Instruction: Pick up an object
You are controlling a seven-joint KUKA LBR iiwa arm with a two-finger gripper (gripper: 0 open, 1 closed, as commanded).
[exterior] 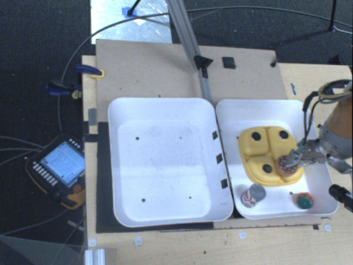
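Right bin [276, 108]: we logged a small cup [252, 195] nearest, a green-orange ball [304, 200], a yellow block [269, 153].
Pincer [289, 163]: down at the block's corner; spread or pressed, we couldn't tell.
Progress: we judged nothing lifted.

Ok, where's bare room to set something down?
The left bin has bare floor wall to wall. The right bin is crowded: yellow block, hand, grey-red object, green-orange object. Only a bare strip along its far wall.

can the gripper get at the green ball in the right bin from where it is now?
Probably yes. The green ball lies alone near the right bin's front corner, below the gripper; the nearby rim might crowd it.
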